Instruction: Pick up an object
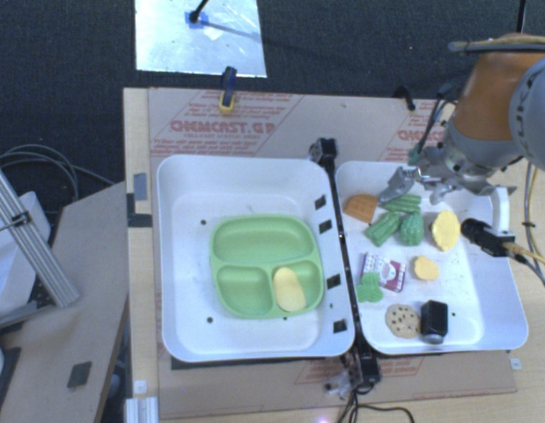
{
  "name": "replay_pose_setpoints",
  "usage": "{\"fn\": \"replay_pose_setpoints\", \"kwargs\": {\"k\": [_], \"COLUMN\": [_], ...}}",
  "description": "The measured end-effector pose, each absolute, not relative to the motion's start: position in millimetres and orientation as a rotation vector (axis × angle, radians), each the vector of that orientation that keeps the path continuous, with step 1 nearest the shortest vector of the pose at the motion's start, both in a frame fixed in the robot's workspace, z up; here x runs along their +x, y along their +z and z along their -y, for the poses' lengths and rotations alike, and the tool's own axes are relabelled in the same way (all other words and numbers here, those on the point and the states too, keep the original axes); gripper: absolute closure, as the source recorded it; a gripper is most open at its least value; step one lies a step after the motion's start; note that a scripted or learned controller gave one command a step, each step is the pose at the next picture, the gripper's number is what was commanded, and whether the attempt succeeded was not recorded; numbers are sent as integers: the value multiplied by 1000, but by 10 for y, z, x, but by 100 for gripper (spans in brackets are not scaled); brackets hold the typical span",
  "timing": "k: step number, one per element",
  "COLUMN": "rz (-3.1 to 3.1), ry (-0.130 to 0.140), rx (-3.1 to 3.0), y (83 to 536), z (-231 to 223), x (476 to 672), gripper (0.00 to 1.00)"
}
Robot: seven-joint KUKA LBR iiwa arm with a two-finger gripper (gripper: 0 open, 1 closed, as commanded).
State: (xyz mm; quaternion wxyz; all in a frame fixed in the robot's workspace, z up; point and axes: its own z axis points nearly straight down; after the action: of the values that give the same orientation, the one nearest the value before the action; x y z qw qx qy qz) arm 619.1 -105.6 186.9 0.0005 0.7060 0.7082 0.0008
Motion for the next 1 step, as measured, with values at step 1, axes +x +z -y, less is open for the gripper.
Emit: {"fn": "replay_pose_setpoints", "kwargs": {"k": [1], "rz": [-2218], "ry": [-1], "rx": [2221], "y": [796], "z": [1585], "x": [6627], "gripper": [0]}}
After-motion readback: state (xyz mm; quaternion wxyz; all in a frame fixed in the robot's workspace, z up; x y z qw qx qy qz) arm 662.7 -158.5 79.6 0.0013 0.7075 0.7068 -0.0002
